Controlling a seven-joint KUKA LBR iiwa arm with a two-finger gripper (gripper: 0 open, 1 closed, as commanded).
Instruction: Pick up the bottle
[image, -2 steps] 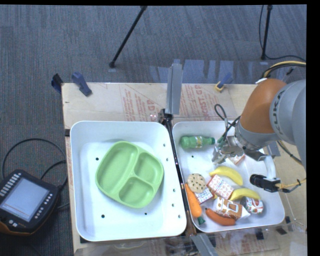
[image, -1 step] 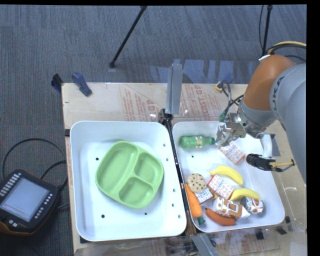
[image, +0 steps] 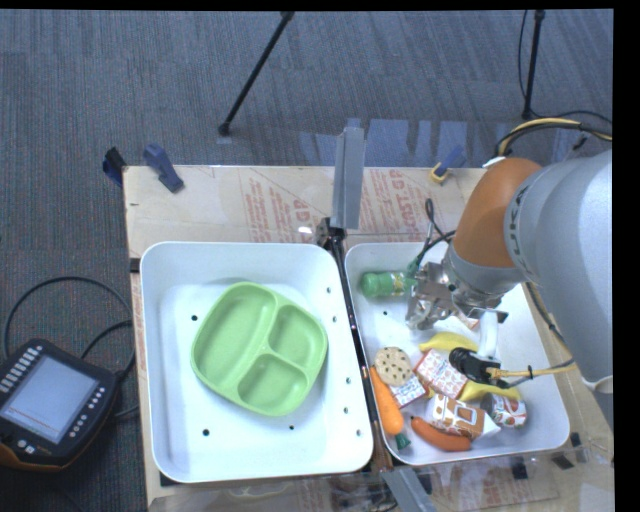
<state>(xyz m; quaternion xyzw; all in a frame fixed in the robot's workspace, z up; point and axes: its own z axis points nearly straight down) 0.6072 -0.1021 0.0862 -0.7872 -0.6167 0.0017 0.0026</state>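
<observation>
In the right bin (image: 556, 395), one bottle (image: 383, 284), two carrots (image: 389, 405).

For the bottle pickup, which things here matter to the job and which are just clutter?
Job:
green bottle, lying at the back of the right bin
gripper, just right of the bottle

Clutter:
green divided plate in the left bin
carrot
cookie
banana

Bulky grey arm (image: 575, 250), orange band (image: 492, 215) above the wrist, black and yellow cables.
</observation>
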